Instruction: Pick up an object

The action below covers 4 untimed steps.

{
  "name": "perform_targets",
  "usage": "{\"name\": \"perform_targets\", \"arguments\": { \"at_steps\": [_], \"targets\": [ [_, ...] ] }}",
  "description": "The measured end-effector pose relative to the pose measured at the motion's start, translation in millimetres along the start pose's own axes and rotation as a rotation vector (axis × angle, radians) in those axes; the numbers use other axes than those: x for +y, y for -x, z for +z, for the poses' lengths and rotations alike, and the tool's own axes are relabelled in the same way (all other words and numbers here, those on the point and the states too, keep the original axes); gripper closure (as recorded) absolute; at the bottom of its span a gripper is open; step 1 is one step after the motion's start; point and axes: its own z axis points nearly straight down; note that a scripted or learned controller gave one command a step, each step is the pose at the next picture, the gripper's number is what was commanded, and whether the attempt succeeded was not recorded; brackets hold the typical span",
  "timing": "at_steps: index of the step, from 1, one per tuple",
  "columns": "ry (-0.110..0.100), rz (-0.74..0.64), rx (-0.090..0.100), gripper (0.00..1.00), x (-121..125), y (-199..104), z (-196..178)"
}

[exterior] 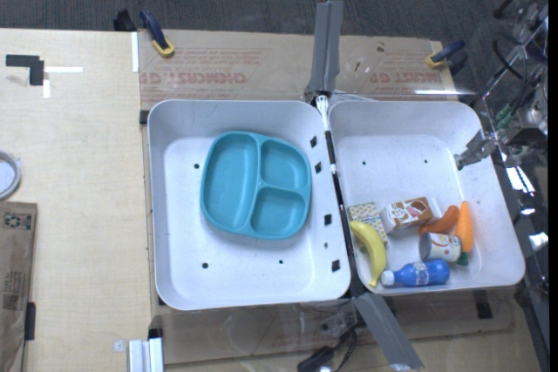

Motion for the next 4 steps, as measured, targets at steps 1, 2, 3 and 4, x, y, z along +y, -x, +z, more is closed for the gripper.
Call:
{"name": "perform_targets", "arguments": {
  "at_steps": [1,2,3,4],
  "targets": [
    [0.023,-0.161,-0.005,0.0,-23.7,3.6,129.8],
    [0.035,-0.24,-0.011,0.0,-53.9,13.7,145.7],
    [0.028,-0.241,-0.005,1.0,-53.8,13.1,139.1],
    [0.026,-0.241,-0.005,0.0,-54.5,13.2,140.0]
  ]
}}
